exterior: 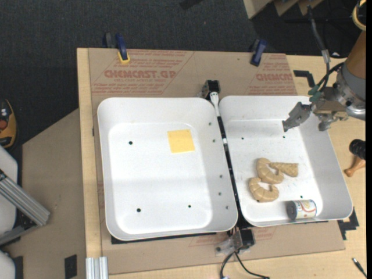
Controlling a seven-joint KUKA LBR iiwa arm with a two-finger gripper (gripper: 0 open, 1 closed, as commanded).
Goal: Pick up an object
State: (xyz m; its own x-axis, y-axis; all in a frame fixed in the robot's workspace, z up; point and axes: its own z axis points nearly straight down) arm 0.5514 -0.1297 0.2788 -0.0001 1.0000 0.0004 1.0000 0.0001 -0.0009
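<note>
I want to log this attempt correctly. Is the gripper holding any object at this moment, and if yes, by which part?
Nothing is held. The gripper hangs over the right bin, apart from the tan croissant-shaped pieces and the small can.

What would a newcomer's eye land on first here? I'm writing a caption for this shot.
Probably the yellow square, alone in the left bin. Next, the tan pastries clustered in the right bin, with a small can lying at its near edge. The gripper hangs over that bin's far right corner.
</note>
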